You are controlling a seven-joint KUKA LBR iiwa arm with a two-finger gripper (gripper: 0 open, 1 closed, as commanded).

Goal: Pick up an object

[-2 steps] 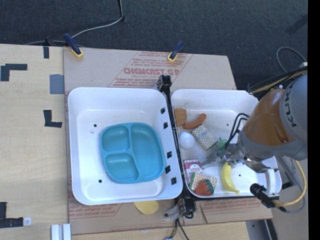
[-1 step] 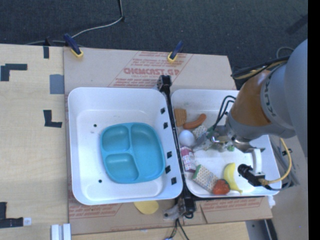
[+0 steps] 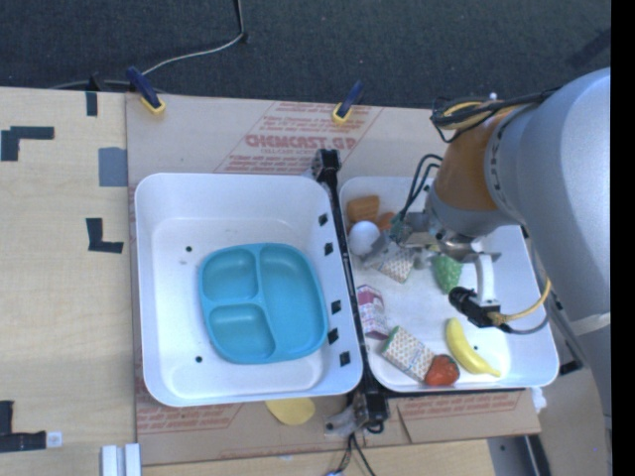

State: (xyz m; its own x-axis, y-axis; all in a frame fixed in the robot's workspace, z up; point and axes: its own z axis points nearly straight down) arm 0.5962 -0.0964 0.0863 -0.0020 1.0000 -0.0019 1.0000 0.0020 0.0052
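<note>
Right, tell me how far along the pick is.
Done: the gripper is down inside the right bin, among a white ball, an orange piece and a patterned packet. In hand: nothing that I can confirm; its fingertips are too cluttered to read. Left: a clear grasp and a lift. The banana, tomato and blue tray in the left bin lie untouched.

The left bin (image 3: 159,266) holds a blue divided plate (image 3: 263,300) near its middle. In the right bin (image 3: 526,360), the arm (image 3: 536,167) reaches down from the right side, its gripper (image 3: 422,241) low over the bin's upper half. An orange item (image 3: 363,208) and a white ball (image 3: 364,233) lie by the upper-left corner. A banana (image 3: 470,349) and a red item (image 3: 443,370) sit near the lower edge.
</note>
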